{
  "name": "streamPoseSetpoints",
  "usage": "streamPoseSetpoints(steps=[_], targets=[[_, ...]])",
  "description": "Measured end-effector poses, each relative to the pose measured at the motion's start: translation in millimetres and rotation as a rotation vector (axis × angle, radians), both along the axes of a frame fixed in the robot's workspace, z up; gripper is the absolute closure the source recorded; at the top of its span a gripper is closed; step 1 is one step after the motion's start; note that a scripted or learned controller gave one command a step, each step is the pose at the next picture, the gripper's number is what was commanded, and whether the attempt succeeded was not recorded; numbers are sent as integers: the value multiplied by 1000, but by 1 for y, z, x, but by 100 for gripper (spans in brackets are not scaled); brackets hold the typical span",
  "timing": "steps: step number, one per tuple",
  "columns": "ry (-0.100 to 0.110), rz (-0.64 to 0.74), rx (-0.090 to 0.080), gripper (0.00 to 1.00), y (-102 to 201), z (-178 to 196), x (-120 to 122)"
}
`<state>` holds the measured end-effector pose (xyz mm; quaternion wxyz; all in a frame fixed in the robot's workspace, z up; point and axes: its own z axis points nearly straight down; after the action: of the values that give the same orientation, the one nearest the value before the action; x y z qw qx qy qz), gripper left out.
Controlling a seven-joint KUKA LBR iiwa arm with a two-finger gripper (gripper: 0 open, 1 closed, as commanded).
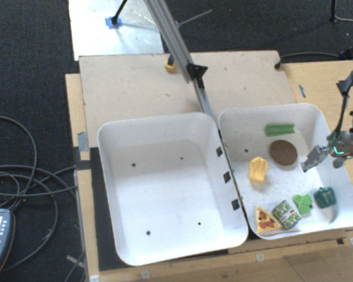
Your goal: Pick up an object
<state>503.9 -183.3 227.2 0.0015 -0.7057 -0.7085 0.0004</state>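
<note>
Camera view: my hand (323, 157) hangs over the right bin's (347, 185) far edge, nothing picked yet.

From above I cannot tell whether my hand is parted or closed; nothing shows between its tips, so I judge it empty. All the candidates lie in the right bin: a green block (280, 129) near the back wall, a brown disc (283, 152) just under it, a yellow piece (258, 169) toward the divider, and along the front a pizza slice (266, 220), a printed packet (286, 213), a light green toy (303, 203) and a dark green pepper (324, 197). The left bin (163, 187) sits beside it on the table (232, 77). The disc lies closest to my tips and apart from its neighbours, so it looks the easiest reach; the front items crowd together.
</note>
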Motion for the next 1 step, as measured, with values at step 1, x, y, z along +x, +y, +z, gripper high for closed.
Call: streamPoseSetpoints(steps=[1], targets=[[-4, -1, -1, 0, 0, 2, 1]])
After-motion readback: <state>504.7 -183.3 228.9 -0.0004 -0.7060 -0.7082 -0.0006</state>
